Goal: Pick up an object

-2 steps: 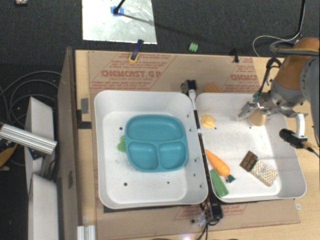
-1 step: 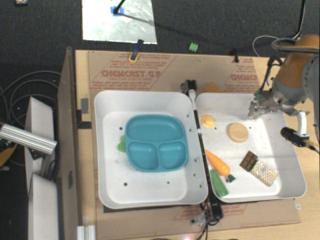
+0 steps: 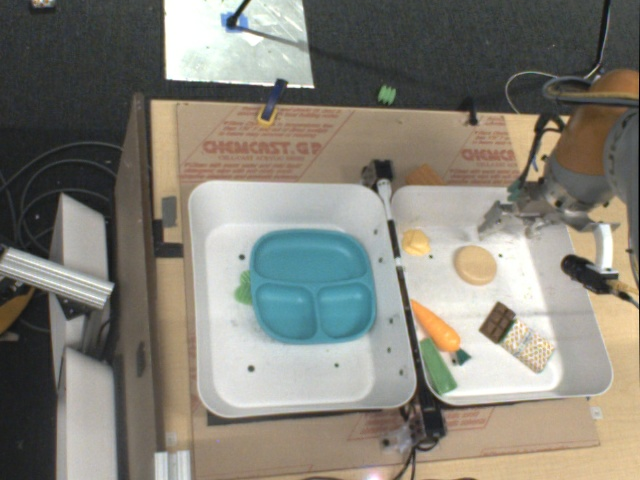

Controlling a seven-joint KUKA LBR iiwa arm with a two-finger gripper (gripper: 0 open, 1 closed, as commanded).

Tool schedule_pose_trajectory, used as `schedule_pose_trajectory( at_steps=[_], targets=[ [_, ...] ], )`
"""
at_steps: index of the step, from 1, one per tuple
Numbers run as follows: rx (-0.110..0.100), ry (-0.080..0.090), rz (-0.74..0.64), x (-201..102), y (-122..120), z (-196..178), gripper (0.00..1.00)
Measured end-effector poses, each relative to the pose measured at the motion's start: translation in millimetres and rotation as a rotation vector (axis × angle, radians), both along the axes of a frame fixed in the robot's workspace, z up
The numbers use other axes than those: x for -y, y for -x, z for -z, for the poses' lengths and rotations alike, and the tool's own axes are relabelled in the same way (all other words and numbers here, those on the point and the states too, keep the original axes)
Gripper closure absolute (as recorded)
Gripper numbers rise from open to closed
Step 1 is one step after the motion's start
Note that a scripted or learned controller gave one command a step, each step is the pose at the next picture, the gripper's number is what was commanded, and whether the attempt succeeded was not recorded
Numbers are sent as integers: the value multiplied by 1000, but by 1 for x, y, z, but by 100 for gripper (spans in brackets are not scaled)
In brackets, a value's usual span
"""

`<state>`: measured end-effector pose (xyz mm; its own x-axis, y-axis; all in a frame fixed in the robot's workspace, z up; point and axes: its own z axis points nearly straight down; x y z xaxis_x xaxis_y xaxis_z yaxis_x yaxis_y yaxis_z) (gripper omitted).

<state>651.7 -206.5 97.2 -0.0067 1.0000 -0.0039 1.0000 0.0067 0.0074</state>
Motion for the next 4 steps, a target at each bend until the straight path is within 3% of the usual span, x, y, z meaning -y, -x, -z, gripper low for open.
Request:
schedule_pose_trajectory(
  at_steps=[1, 2, 3, 4],
  targets=[
    [5, 0, 3, -56, 47, 3, 0],
    [-10, -5, 3, -86, 78, 13, 0],
    [-10, -3, 13, -9, 139, 13, 0],
    [-5, -6, -3, -74, 110, 13, 0]
  ],
)
